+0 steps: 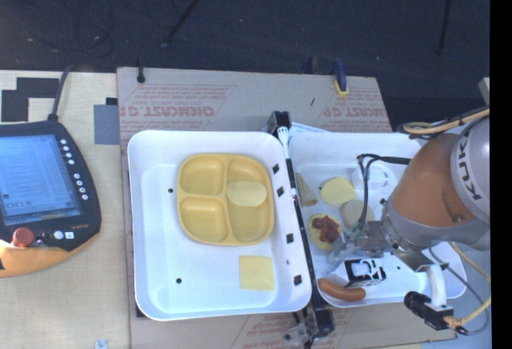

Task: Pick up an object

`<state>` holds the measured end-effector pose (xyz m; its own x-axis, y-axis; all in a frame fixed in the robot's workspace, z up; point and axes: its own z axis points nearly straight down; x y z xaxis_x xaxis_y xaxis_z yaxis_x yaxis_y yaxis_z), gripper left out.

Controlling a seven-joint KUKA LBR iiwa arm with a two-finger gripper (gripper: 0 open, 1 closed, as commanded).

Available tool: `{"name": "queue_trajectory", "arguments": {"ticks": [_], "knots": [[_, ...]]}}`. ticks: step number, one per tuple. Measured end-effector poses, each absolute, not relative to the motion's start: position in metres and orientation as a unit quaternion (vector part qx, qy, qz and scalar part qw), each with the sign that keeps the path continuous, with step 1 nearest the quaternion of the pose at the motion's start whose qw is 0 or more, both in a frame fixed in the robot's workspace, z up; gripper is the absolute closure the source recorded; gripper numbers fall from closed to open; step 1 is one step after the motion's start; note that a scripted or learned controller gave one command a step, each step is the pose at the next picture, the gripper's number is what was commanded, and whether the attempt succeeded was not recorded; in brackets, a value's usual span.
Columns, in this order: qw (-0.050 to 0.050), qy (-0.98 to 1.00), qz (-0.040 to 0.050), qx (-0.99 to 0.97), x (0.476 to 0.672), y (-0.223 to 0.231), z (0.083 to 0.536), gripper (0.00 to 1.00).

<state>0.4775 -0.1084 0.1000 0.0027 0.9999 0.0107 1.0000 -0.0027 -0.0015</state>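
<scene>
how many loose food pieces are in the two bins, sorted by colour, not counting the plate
yellow: 3 – slice on the plate, square, round piece
pale tan: 2 – piece by the divider, piece by the arm
red: 1 – cluster
brown-red: 1 – sausage
total: 7, more may be hidden under the arm

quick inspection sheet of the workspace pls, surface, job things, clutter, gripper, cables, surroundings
surface: two shallow white bins, left bin and right bin, on brown cardboard sheet.
job's things: right bin holds sausage-shaped toy, round pale yellow piece, small red piece; left bin holds yellow divided plate with pale oval slice, flat yellow square.
clutter: nothing seen.
grippers: gripper low over right bin, finger state unclear.
cables: black cable looping by the arm; dark cables on floor.
surroundings: control pendant with screen left of bins.
</scene>
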Motion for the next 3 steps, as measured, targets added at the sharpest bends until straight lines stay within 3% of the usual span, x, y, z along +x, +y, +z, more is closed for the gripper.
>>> {"name": "queue_trajectory", "arguments": {"ticks": [1, 3], "knots": [[-0.001, -0.707, 0.0003, -0.708, 0.4763, -0.0890, 0.0897, 0.00], [-0.001, -0.706, -0.0002, -0.708, 0.4763, -0.0890, 0.0895, 0.00]]}}
